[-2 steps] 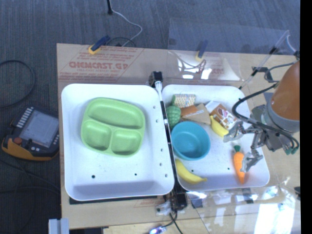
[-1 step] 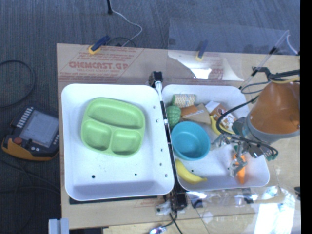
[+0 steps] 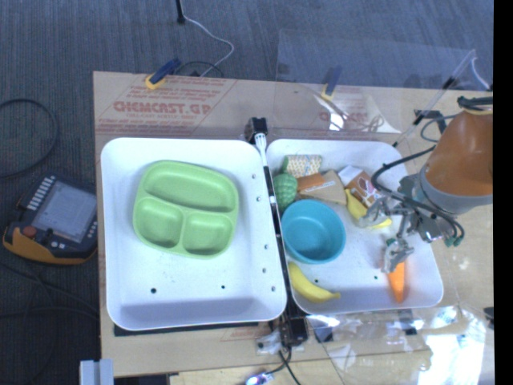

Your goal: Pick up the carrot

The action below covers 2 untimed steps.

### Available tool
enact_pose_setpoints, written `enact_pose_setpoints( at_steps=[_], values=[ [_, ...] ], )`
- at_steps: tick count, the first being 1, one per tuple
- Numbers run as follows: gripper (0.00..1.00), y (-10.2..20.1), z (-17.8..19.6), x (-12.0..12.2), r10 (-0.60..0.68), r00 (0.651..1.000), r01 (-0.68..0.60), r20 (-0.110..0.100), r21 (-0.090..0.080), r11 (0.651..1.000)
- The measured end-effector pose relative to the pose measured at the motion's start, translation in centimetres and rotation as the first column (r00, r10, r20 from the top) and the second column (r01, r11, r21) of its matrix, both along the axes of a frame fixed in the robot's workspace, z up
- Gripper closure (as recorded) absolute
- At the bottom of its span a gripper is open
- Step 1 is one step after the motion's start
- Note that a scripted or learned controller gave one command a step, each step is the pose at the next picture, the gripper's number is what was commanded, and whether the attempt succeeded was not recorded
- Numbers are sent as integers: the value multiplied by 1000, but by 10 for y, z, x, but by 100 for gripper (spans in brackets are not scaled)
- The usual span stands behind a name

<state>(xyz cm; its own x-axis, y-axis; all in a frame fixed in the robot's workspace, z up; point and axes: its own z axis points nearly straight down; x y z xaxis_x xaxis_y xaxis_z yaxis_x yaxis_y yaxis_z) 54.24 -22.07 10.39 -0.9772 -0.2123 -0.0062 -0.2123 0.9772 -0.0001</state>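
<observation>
From the fixed overhead camera, the gripper is hanging over the right bin, toward that bin's four o'clock corner. Its fingertips are sitting right at the top end of the carrot, and the carrot is lying on the bin floor just below them, running toward six o'clock. The metal parts blur together here, so I cannot tell whether the claw is spread or clenched, nor whether it is truly touching the carrot or only hovering close above it; nothing is showing between the tips.

The arm is reaching in from three o'clock, its orange band bulging over the bin's right edge and the grey wrist angling down toward eight o'clock, with dark cables looping around it.

Elsewhere in the right bin, a blue bowl is sitting near the middle, left of the gripper. A banana is lying at the bowl's six o'clock, well apart from the carrot. A green knobbly item is resting at the bowl's eleven o'clock, with a corn cob beyond it near the bin's top wall. Small packaged items are crowding at the bowl's one o'clock.

The left bin is carrying a green divided plate, lying flat near its centre.
</observation>
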Motion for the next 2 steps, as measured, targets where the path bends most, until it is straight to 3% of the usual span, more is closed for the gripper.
enact_pose_setpoints(
  at_steps=[1, 2],
  values=[
    [0, 1, -12, -31, 352, 936, -352, 13, -9, 936],
    [100, 1, 0, -29, 351, 936, -351, 17, -12, 936]
  ],
)
